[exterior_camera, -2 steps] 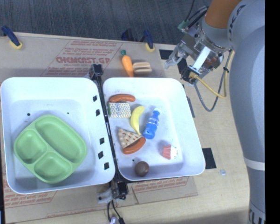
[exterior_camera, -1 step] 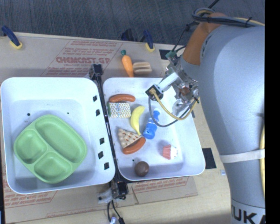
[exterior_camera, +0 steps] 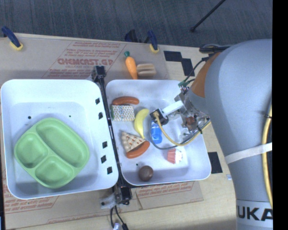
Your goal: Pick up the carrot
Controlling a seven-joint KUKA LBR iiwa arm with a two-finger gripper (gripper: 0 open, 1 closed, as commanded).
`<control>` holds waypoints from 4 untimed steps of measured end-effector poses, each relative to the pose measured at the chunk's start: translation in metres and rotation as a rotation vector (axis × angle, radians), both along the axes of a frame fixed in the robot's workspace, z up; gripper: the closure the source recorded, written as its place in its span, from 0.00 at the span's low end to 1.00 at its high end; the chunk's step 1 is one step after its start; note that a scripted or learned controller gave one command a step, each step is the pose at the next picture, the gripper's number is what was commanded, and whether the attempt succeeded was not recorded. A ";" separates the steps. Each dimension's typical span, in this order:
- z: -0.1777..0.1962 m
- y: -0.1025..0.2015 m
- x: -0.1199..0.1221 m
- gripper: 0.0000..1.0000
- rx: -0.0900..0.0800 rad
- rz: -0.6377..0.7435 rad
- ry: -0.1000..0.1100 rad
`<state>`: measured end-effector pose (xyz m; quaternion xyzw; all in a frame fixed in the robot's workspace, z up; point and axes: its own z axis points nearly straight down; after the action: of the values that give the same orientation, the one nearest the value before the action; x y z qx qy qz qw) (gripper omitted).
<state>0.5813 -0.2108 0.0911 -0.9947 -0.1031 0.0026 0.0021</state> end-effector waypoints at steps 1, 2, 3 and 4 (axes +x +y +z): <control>0.015 0.001 -0.085 0.00 0.001 0.095 0.000; 0.000 0.038 -0.106 0.00 0.003 0.378 -0.002; 0.010 0.038 -0.105 1.00 0.004 0.383 -0.001; 0.118 0.081 -0.105 1.00 0.001 0.338 -0.004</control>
<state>0.4766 -0.1301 0.2088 -0.9631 -0.2691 0.0011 0.0021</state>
